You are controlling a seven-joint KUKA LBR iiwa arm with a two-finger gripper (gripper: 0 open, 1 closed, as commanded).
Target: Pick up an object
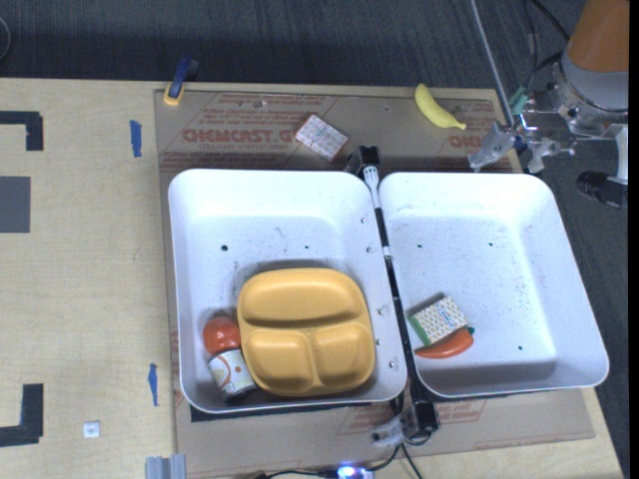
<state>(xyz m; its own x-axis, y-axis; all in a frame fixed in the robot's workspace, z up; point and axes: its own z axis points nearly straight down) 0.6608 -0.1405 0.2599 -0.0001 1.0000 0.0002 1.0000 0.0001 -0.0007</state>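
Note:
In the left bin (200,208) lies a yellow compartment tray (305,329), with a red-orange ball-like item (220,333) and a small printed can (231,371) tucked against its left side. The right bin (519,218) holds a small chequered packet (439,316) resting on a red-orange pepper (446,344) near its front left corner. My gripper (511,144) hangs off the orange-banded arm (599,28) above the bench, just past the right bin's far right corner. It is apart from all the objects.
Behind the bins, a yellow banana (437,108) and a small patterned packet (321,136) lie on the cardboard sheet. A blue clip (180,78) sits at the sheet's far left corner. A black divider clamp (369,158) joins the bins.

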